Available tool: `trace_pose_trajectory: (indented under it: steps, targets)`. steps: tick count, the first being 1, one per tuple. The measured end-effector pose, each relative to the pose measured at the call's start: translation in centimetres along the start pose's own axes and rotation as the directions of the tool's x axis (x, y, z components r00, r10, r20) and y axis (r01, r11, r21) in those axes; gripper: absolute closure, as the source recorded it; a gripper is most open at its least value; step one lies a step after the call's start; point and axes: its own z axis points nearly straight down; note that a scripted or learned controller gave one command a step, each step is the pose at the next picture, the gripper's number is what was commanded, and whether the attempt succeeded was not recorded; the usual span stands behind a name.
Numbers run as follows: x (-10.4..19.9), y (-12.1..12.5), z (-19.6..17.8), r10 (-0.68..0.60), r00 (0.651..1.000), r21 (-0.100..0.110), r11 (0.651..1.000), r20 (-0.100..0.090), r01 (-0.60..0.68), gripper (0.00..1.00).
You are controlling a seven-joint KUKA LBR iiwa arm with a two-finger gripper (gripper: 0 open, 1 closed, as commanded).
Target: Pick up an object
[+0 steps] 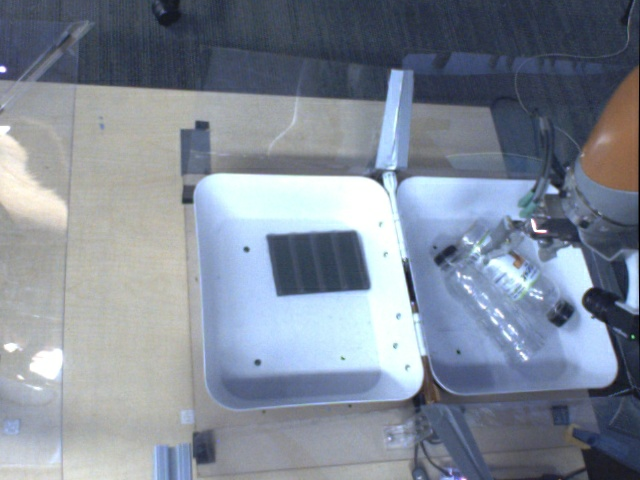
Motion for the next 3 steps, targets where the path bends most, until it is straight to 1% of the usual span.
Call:
trace_pose_trajectory:
  steps: [1,2,3]
  targets:
    - [-3.4,4.4,11.5,0.014,1.000,-0.002,1.000,0.001,-0.014,0.00]
    - [-2.7,6.2,16.3,-0.125,0.992,-0.026,0.992,0.009,0.125,0.00]
    - [-2.1,11.0,16.5,-0.459,0.888,-0.019,0.888,0.016,0.459,0.00]
